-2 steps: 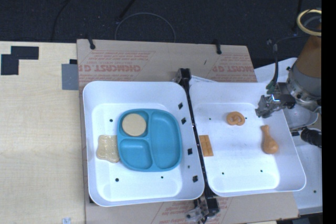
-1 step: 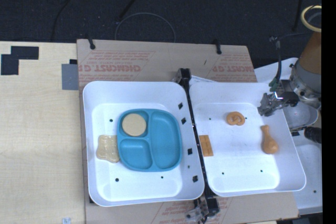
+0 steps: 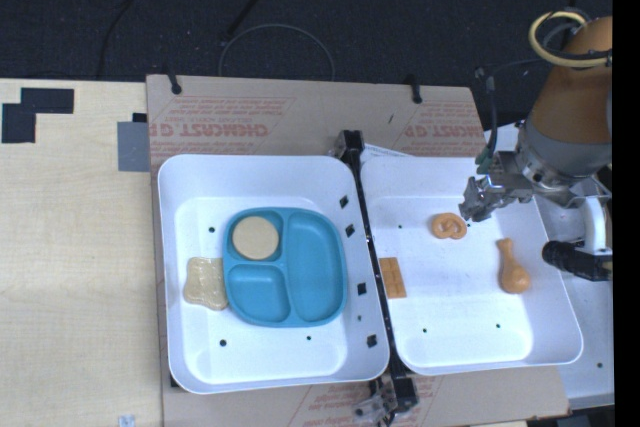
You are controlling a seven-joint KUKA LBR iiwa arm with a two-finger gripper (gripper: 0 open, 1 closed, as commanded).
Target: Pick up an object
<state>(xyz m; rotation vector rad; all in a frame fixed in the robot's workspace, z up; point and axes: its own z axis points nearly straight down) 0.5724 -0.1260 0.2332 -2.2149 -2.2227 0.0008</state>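
The gripper [image 3: 478,205] hangs low over the right bin [image 3: 470,340], near its top edge, and it is too small and dark to tell how it is set. A little pretzel [image 3: 449,227] lies just beside it at about 8 o'clock, not held. An orange drumstick [image 3: 511,268] lies at 4 o'clock from the pretzel, apart from it.

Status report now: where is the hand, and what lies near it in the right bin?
Hand low over right bin, grip state unclear. Orange ring just beside it, not held. Orange drumstick-shaped piece lies apart. Nothing in the way.
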